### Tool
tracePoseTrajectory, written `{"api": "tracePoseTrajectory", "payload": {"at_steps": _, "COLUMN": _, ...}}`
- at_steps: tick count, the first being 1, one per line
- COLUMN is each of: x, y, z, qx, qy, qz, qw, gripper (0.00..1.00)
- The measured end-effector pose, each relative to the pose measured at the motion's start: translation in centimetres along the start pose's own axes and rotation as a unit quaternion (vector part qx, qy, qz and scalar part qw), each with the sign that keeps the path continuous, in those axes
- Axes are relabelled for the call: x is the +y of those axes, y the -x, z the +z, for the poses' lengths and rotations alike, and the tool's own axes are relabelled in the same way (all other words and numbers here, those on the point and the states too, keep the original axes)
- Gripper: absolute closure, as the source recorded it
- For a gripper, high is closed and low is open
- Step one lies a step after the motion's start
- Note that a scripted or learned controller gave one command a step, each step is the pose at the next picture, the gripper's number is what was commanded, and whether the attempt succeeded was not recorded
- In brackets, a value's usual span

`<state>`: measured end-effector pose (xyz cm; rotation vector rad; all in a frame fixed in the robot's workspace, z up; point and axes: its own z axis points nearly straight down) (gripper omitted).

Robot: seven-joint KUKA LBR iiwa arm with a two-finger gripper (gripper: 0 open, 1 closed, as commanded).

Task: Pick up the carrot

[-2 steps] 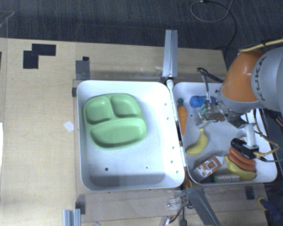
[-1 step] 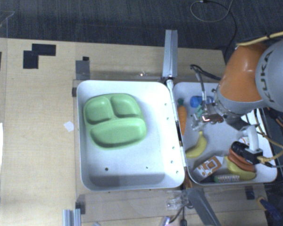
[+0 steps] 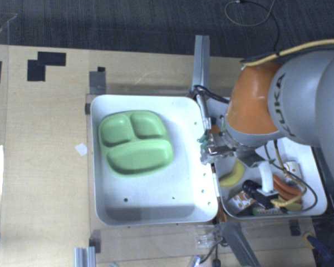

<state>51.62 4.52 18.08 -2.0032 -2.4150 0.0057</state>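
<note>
The carrot (image 3: 285, 186), an orange-red stick, lies in the right bin (image 3: 317, 204) near its front right corner, partly behind cables. My gripper (image 3: 214, 149) hangs under the orange wrist band, over the wall between the two bins. It is well left of the carrot and apart from it. The big grey arm hides most of the right bin.
A green divided plate (image 3: 136, 142) lies in the left bin (image 3: 156, 204), toward its back. In the right bin a yellow rounded item (image 3: 232, 176) sits close below the gripper, and a brown packet (image 3: 242, 203) lies at the front wall.
</note>
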Motion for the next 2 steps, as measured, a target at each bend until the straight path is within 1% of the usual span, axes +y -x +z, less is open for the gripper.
{"api": "tracePoseTrajectory", "payload": {"at_steps": 1, "x": -1.03, "y": 2.85, "z": -1.00, "qx": 0.000, "qy": 0.001, "qz": -0.166, "qw": 0.9862, "gripper": 1.00}}
{"api": "tracePoseTrajectory", "payload": {"at_steps": 2, "x": -0.89, "y": 2.78, "z": -1.70, "qx": 0.000, "qy": 0.000, "qz": -0.166, "qw": 0.9861, "gripper": 1.00}}
